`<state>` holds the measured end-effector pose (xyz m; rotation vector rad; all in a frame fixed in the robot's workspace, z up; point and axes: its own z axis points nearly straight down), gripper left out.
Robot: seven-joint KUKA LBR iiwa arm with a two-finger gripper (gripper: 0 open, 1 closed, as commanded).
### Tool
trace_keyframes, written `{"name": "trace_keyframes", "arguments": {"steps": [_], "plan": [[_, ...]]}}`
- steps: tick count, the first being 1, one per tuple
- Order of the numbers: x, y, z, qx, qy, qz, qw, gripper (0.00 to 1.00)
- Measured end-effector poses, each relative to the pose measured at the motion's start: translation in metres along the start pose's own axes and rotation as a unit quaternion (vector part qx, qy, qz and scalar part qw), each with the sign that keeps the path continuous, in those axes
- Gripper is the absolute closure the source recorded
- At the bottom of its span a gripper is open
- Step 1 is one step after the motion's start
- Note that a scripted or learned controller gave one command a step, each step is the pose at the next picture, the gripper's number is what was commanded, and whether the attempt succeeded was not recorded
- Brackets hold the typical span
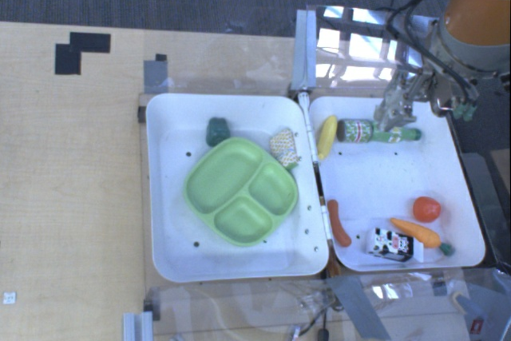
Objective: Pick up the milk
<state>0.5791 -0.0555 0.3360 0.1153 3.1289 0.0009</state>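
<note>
Camera view, clock directions taken within each bin.

Arm (479, 4): grey, orange band, entering at the frame's 2 o'clock.

Gripper (395, 114): low over the right bin's 12 o'clock, at the green bottle; whether its claw is apart or together cannot be told.

Right bin (471, 196): white, shallow.

Milk (393, 244): small carton with black and white cow print, lying at 6 o'clock of the right bin, well apart from the gripper.

Carrot (417, 231): orange, touching the milk on its 2 o'clock side.

Tomato (427, 208): red, at 4 o'clock.

Sausage (338, 223): red, at 8 o'clock by the bin's wall.

Banana (326, 136): yellow, at 10 o'clock.

Green bottle (363, 132): on its side, just beside the banana.

Left bin (164, 196): white.

Green plate (241, 190): divided, central.

Dark green block (217, 131): at 11 o'clock.

Patterned item (283, 146): at 2 o'clock, touching the plate's rim.
</note>
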Motion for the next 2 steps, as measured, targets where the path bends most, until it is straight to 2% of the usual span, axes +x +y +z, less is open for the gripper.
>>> {"name": "trace_keyframes", "arguments": {"steps": [1,2], "plan": [[0.0,0.0,0.0,0.0,0.0,0.0,1.0,0.0],[0.07,-0.027,0.15,0.0,0.003,0.035,0.9994,0.0]]}}
